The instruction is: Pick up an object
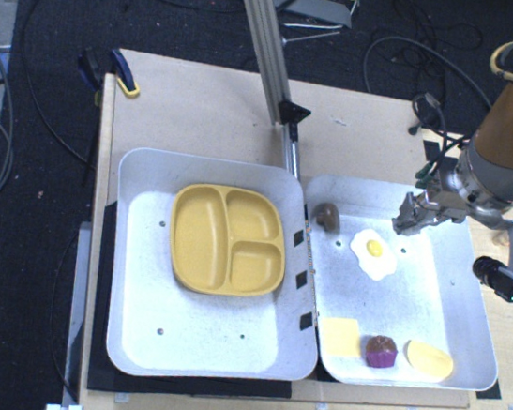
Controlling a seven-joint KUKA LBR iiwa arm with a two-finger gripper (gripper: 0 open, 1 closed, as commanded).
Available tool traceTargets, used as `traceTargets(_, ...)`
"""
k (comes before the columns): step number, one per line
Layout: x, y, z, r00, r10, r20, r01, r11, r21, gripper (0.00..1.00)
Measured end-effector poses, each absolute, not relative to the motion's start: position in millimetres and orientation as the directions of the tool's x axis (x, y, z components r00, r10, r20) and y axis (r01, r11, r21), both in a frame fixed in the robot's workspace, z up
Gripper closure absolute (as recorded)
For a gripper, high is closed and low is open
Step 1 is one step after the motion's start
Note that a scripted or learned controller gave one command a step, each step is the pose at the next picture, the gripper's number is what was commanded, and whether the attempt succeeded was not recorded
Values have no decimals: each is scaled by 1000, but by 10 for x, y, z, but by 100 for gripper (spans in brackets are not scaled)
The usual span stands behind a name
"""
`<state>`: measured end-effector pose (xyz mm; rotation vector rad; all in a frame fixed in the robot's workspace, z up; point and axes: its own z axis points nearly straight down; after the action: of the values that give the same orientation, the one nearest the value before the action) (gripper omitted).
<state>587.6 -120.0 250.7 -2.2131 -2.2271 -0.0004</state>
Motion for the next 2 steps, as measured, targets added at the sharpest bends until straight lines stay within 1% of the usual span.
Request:
traceTargets(1, 5774, -612, 2408, -8, 1000, 2, 1000, 8, -2, 100)
traceTargets(2, 5786, -169, 2354, -7, 1000, 2, 1000, 7, -1, 100)
